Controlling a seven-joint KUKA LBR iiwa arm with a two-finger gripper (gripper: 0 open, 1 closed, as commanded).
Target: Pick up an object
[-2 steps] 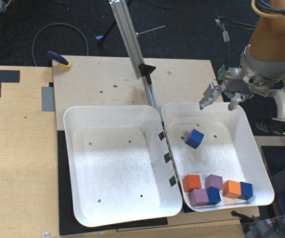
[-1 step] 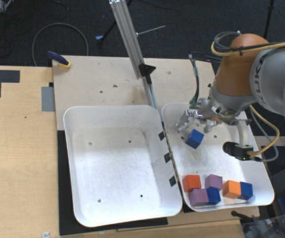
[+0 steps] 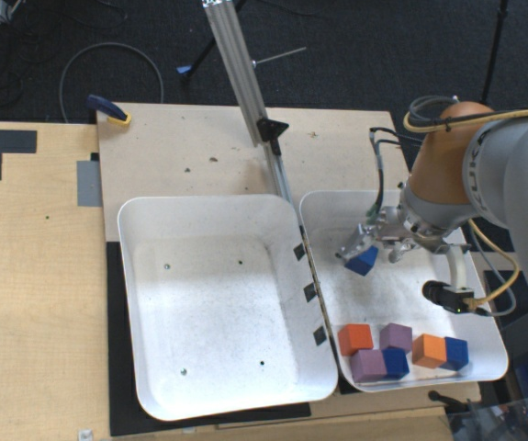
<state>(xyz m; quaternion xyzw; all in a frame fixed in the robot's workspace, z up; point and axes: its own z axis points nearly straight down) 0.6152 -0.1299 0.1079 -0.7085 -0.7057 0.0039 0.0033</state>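
Note:
In the right bin (image 3: 484,375), my gripper (image 3: 361,252) hangs over the upper left part of the floor. A small blue block (image 3: 363,264) sits tilted between its two grey fingertips, and the fingers are shut on it. The grey arm with its orange band (image 3: 447,168) comes in from the right. Along the bin's near edge lie several more blocks: an orange block (image 3: 356,338), a purple block (image 3: 396,336), a larger purple block (image 3: 368,365), a blue block (image 3: 396,364), another orange block (image 3: 429,349) and a further blue block (image 3: 456,353).
The left bin (image 3: 135,246) stands beside the right one, with a black-tabbed divider wall (image 3: 308,274) between them. A slanted aluminium post (image 3: 245,81) rises behind the bins. A blue and yellow clamp (image 3: 107,109) lies at the bench's far left corner.

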